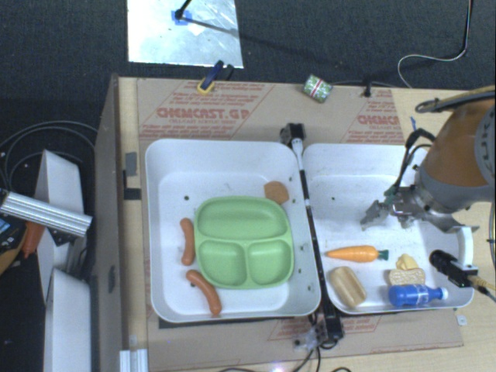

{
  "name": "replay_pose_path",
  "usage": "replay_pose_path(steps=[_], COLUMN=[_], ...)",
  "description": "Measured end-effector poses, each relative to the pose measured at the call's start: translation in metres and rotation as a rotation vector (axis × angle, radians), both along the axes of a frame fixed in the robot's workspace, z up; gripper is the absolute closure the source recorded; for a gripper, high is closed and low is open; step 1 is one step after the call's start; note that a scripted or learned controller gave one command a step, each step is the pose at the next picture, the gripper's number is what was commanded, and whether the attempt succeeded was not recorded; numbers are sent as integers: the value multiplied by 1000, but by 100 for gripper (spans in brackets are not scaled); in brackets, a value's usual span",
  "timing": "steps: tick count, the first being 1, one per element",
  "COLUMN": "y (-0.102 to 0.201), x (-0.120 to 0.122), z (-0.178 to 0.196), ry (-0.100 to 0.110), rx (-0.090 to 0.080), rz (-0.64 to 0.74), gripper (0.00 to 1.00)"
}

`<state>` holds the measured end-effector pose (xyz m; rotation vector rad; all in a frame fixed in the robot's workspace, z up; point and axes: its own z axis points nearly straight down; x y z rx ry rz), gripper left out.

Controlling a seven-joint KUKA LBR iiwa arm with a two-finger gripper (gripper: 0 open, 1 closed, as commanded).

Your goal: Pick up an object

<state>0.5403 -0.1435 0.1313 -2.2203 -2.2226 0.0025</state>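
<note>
Dark carpet around a cardboard-topped bench, two white bins side by side on it. Likeliest pick is the carrot (353,253) — lying flat in the right bin (341,169), long axis left-right, green stub at its right end, just below and a little left of the gripper (387,208). Looks like a toy: probably light, stiff, smooth plastic, tapered, so it may squirt out if pinched near the thin tip. I'd take it across the thick middle, fingers closing across the short axis.

Gripper hovers over bare bin floor above the carrot; fingers look spread, nothing between them — not certain at this resolution.

Neighbours crowd the bin's front: bread roll (348,285) just below the carrot, blue bottle (415,294) along the front wall, a small tan piece (406,272) between bottle and carrot. Bottle is round, likely to roll. Enough gap around the carrot's middle for a straight descent, I'd guess.

Left bin (167,169) holds a green tray (244,241), two sausages (187,241) (206,292) by its left edge and a brown lump (276,191) at its upper right.
</note>
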Motion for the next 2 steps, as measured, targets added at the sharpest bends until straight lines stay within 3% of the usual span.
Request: replay_pose_path(steps=[1,2], y=[61,-49], x=[-48,-29], z=[-43,-47], ry=[-1,-3], rx=[2,-1], rz=[2,-1], gripper=[0,0])
